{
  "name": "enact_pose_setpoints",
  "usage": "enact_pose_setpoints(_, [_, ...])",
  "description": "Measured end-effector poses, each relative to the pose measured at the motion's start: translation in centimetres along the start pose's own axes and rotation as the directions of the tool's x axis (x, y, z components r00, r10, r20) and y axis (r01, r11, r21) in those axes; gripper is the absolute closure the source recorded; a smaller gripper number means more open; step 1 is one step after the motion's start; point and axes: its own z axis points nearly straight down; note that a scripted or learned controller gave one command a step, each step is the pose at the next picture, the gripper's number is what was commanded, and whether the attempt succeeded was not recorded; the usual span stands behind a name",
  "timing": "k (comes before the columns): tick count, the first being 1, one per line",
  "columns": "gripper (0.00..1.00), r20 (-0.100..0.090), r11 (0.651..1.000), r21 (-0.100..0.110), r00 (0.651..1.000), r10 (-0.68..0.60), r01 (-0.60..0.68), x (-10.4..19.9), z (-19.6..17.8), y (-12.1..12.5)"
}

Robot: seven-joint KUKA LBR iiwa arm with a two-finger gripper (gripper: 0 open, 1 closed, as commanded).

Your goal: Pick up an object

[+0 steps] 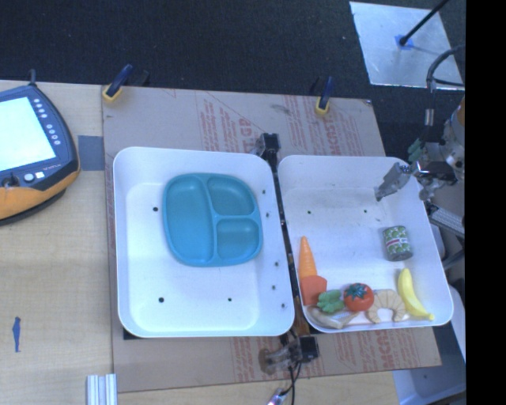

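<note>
My claw over the right bin's far corner

Claw [393,183] hangs above the right bin [332,170], can't tell how open; green can [397,242] and banana [413,294] sit nearby.

The scene is a robotics lab. A pale wooden counter [55,277] carries a cardboard sheet [237,119] held down by clamps [117,83], and two white bins [126,237] sit on it, joined by black brackets [269,145]. The end effector [393,180] of an arm hangs over the far edge of the nearer bin, whose contents are plastic toy foods [356,298], test props rather than groceries. Far across the counter from the end effector lies an orange-rimmed teach pendant [32,154]. Dark carpet [198,39] lies beyond the counter, with a tripod leg [423,24] standing on a pale sheet.
</note>
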Motion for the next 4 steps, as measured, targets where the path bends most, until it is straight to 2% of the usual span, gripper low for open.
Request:
enact_pose_setpoints(1, [0.00, 0.002, 1.000, -0.015, 1.000, -0.005, 0.005, -1.8, 13.9, -1.4])
enact_pose_setpoints(2, [0.00, 0.003, 1.000, -0.022, 1.000, -0.007, 0.007, -2.9, 14.2, -6.0])
enact_pose_setpoints(3, [0.00, 0.000, 1.000, 0.000, 1.000, -0.002, 0.002, -3.0, 15.5, -6.3])
enact_pose_setpoints(4, [0.00, -0.001, 1.000, -0.002, 1.000, 0.001, -0.001, -3.6, 15.9, 2.1])
